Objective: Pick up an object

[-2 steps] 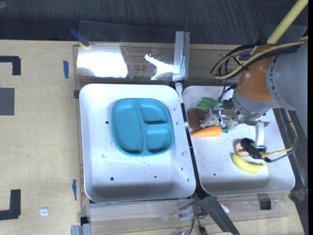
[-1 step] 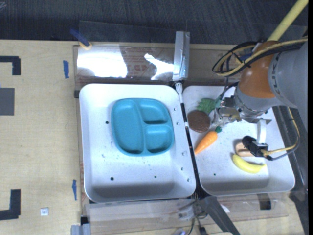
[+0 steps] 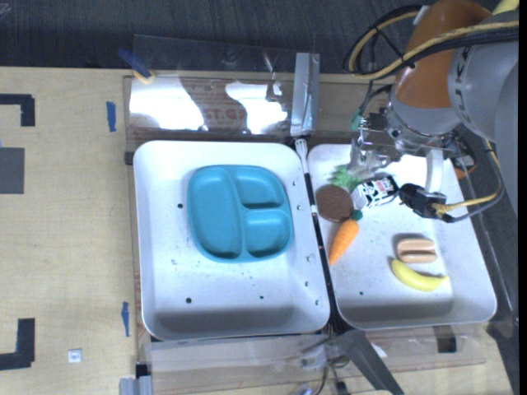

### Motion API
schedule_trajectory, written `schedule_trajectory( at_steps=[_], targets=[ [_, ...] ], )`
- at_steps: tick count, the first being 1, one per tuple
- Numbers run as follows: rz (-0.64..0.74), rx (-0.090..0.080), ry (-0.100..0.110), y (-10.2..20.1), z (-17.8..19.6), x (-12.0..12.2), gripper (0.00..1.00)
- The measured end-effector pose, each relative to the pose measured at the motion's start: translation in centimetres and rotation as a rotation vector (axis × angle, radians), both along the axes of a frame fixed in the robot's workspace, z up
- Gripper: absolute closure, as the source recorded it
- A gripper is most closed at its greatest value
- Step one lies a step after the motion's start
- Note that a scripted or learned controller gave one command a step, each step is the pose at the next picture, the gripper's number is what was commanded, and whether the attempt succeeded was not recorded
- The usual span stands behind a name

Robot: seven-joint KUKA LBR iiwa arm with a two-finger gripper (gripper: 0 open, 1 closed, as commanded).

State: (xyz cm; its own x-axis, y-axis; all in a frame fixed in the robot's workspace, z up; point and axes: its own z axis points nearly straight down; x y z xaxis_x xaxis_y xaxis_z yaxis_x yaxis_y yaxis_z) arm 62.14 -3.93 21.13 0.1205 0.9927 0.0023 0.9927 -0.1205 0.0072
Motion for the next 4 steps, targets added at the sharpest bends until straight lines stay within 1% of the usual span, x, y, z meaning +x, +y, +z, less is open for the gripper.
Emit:
schedule_trajectory(
  at_steps=[1,2,3,4],
  targets=[
    [-0.002,-0.002,0.008,-0.1,-0.4,-0.2,0.00],
    [0.022,-0.002,0.016,-6.3,-10.4,-2.4,0.00],
    [0.041,-0.003,0.000,-6.2,-3.1,2.0,0.00],
    [0.127,-0.012,-0.027,-5.7,-9.4,1.7,0.00]
  ],
)
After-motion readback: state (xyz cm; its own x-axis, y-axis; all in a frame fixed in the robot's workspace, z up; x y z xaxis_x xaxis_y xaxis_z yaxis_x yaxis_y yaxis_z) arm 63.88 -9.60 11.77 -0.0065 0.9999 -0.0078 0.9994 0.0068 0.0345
